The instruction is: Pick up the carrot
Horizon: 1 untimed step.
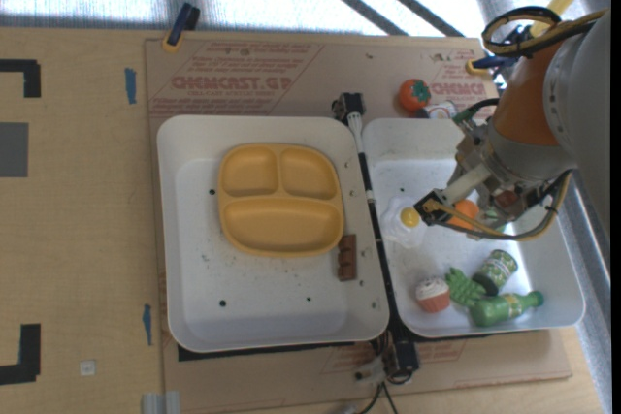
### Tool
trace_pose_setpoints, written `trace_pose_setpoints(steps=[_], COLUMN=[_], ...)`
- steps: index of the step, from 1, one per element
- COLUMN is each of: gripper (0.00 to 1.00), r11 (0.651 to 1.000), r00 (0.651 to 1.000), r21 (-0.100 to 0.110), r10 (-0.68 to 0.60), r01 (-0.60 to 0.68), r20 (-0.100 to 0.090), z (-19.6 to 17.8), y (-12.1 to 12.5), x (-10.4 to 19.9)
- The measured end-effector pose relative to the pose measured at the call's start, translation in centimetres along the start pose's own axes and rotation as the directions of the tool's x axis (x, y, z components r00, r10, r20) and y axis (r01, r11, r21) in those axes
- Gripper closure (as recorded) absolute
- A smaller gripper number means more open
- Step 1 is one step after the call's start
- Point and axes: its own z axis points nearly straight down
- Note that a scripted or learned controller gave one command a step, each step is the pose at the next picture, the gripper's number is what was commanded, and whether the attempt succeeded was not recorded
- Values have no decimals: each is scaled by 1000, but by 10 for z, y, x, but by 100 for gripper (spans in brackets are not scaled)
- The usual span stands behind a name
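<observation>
The gripper (439,208) hangs low over the middle of the right bin (572,291), its dark fingertips pointing toward the divider between the two bins. Something orange, most likely the carrot (468,207), sits just behind those tips, with a thin orange taper running along the bin floor below the wrist. Whether the carrot lies between the fingers or merely beside them cannot be told from here, nor how wide they stand.

To do this step well, the fingers should straddle the thick end across its width, not along its length, then close before any lift. A fried-egg toy (407,219) lies just beside the tips on the divider side, so the approach should avoid nudging it. The green bottle (505,307) rests toward the bin's near edge.
</observation>
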Motion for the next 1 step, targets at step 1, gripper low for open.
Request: trace_pose_setpoints(steps=[1], gripper=[100], r11=[991], r00=[991], r21=[-3], r10=[131], r01=[-131], r20=[-4], z=[90], y=[5], x=[-47])
